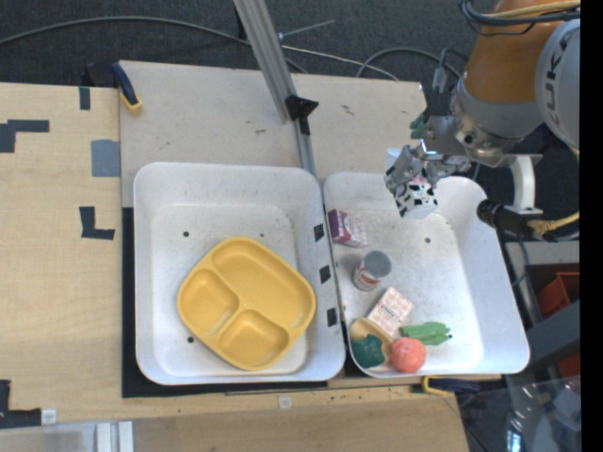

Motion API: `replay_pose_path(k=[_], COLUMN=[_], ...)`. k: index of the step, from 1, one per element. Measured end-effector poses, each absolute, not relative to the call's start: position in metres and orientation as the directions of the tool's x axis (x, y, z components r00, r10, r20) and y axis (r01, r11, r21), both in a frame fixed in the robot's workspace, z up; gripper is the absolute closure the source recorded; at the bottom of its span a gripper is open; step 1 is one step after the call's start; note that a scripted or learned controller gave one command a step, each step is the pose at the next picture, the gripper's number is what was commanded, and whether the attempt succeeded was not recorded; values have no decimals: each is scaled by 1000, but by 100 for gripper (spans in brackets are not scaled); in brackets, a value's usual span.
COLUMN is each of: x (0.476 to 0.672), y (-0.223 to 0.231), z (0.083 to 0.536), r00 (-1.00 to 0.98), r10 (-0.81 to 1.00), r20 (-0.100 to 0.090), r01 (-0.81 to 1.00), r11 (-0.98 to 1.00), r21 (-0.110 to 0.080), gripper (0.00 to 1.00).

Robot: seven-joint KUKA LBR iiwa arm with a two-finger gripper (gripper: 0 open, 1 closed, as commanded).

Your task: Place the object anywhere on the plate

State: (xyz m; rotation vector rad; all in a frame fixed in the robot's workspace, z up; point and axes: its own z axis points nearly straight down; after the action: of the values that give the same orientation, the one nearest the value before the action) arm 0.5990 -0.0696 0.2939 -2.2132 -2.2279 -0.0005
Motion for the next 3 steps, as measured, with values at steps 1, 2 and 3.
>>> replay_pose_path(k=[1, 2, 3], x=[595, 585, 573], y=[-16, 46, 100], z=[272, 256, 257], r00=[-7, -8, -8], r10=[1000, 1000, 1000], r20=[1, 2, 1], r01=[1000, 1000, 1000], r11=[7, 8, 8], r21=[-3, -4, -3], gripper=[100, 100, 100])
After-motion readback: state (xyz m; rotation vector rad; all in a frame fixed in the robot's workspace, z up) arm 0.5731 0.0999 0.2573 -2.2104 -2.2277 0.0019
